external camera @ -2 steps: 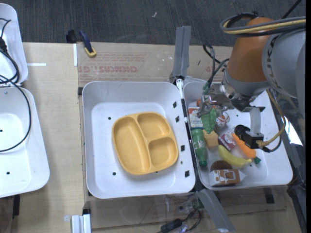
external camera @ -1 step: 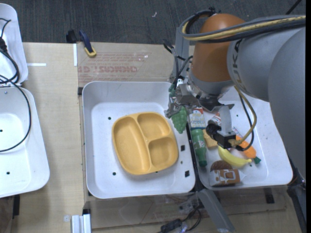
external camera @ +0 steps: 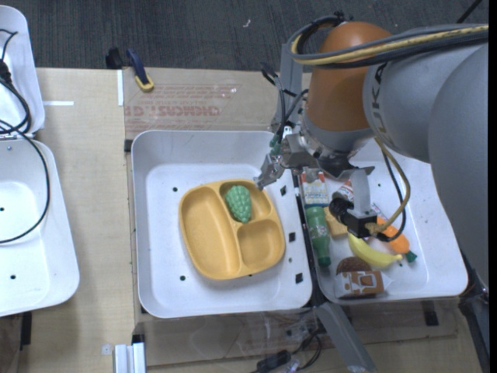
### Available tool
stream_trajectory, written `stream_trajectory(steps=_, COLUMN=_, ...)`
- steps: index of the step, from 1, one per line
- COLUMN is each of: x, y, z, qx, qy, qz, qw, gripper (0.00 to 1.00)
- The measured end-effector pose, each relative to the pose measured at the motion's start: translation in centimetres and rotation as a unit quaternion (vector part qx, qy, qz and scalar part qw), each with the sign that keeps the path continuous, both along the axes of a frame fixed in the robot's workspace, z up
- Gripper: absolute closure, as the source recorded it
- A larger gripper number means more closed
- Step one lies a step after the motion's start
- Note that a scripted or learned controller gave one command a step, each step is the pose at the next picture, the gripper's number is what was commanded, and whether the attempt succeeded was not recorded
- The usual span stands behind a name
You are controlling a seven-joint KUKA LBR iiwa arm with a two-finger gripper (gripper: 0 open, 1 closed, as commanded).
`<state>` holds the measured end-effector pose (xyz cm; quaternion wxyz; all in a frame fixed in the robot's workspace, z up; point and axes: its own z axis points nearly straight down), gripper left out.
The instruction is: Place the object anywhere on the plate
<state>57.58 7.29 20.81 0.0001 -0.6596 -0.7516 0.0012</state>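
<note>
Your open room: left bin (external camera: 155,231) floor around yellow plate (external camera: 210,243), plus plate's 2 bare compartments. Green grapes (external camera: 239,203) fill top compartment. Arm (external camera: 349,76) overhangs bin divider. Right bin (external camera: 435,278) crowded: green bottle (external camera: 318,231), banana (external camera: 371,252), brown box (external camera: 361,280).

A dark grey carpeted floor (external camera: 194,18) runs across the top. Below it lies a pale wooden surface (external camera: 85,115), partly covered by a sheet of brown cardboard (external camera: 194,103) with faint red print. A small blue and yellow clamp (external camera: 138,71) sits at the surface's far edge. Black cables (external camera: 23,107) loop at the left. Light is even and soft.
</note>
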Motion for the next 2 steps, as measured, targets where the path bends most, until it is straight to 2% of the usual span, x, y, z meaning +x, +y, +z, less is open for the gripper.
stream_trajectory(steps=1, x=4.0, y=-1.2, z=-1.8, qx=-0.0003, qy=0.000, qz=0.086, qw=0.9963, gripper=0.00)
stream_trajectory(steps=2, x=5.3, y=-2.4, z=3.5, qx=0.0000, qy=-0.001, qz=0.091, qw=0.9959, gripper=0.00)
